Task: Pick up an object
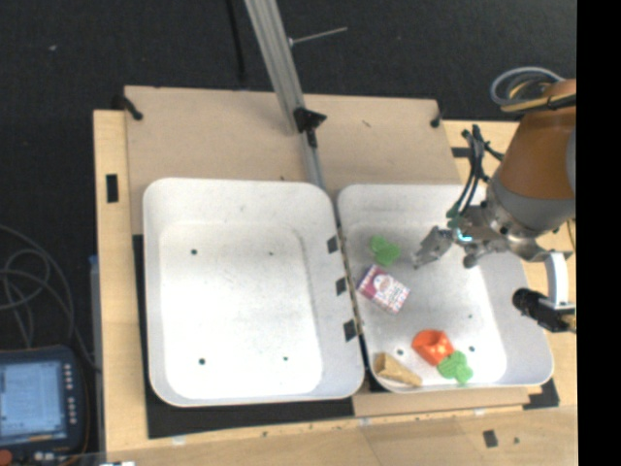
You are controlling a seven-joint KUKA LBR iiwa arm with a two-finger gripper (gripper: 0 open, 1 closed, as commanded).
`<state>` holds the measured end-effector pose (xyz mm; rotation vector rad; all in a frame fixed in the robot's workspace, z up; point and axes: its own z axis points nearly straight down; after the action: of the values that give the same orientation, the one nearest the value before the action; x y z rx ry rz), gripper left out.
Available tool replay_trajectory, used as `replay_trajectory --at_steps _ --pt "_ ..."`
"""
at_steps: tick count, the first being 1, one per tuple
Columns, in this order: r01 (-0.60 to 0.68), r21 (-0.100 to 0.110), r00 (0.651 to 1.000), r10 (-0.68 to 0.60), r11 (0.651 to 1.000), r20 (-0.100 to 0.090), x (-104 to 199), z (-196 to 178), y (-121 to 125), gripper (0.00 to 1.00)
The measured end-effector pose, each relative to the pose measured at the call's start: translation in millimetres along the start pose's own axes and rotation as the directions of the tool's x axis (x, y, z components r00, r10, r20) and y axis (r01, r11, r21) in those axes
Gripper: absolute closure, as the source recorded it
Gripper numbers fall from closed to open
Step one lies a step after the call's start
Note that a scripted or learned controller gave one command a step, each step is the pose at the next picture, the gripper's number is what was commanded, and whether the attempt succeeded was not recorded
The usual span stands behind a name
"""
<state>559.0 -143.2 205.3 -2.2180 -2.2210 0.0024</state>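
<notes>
Two shallow white bins sit side by side on the worktop (116,260): the left bin (243,289) toward the worktop's left edge, the right bin (485,318) toward its right edge. Five small objects lie in the right bin. A green piece (385,251) rests near the bin's left wall, in its upper half. Just below it, a pink and white carton (382,289) lies tilted. Toward the bin's near edge, an orange-red object (432,345) touches a bright green object (454,367), and a tan wedge (396,368) lies just to their left against the rim. The arm (534,173) reaches in over the right bin's upper right part. Its end effector (452,246) hangs above the bin floor, to the right of the green piece and apart from it, with its fingers spread and nothing between them.
</notes>
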Motion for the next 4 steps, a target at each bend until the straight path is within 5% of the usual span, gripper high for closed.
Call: replay_trajectory --at_steps 1,3,4 --pt "-0.001 -0.005 1.000 0.001 1.000 0.001 0 -3 1 0.00" --pt "-0.006 0.000 1.000 0.006 1.000 0.002 -2 87 0 0.00" --pt "-0.006 -0.008 1.000 0.006 1.000 0.000 -3 100 3 0.00"
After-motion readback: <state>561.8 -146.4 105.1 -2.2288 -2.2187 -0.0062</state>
